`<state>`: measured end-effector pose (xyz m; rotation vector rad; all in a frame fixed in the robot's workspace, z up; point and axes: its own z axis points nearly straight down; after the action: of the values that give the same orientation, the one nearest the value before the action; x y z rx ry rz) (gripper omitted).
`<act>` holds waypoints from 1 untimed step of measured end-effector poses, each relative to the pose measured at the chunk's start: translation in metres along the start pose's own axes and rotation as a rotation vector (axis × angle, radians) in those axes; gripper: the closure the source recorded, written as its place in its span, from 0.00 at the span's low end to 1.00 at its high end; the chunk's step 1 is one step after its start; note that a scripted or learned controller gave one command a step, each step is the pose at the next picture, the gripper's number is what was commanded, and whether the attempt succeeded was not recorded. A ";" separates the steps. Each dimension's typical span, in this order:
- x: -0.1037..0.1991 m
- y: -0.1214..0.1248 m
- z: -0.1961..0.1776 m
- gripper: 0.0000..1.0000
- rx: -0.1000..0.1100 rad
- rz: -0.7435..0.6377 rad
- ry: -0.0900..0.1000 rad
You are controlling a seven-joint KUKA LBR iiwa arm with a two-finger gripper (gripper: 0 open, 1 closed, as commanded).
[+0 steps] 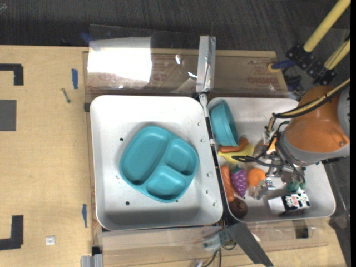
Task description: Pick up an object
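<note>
The right bin (327,204) holds a pile of toy food. A purple grape bunch (239,181) lies beside a small orange fruit (256,177), with an orange carrot-like piece (234,147) behind them and a dark brown round piece (239,207) in front. A teal bowl (223,123) leans on its side against the bin's left wall. My gripper (268,183) hangs low in the bin, just right of the orange fruit and above a pale object I cannot make out. A small white box with black and green print (293,201) lies just right of the gripper.
The left bin (105,149) holds a teal divided plate (159,162). A clear plastic wall (204,65) stands behind both bins. My arm's orange band (317,124) and its cables overhang the right bin's right half. Yellow poles (328,21) rise at the upper right.
</note>
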<state>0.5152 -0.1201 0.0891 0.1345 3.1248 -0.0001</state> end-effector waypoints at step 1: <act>0.035 0.023 -0.001 0.00 0.001 0.054 0.004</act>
<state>0.4822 -0.0945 0.0897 0.2191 3.1240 -0.0007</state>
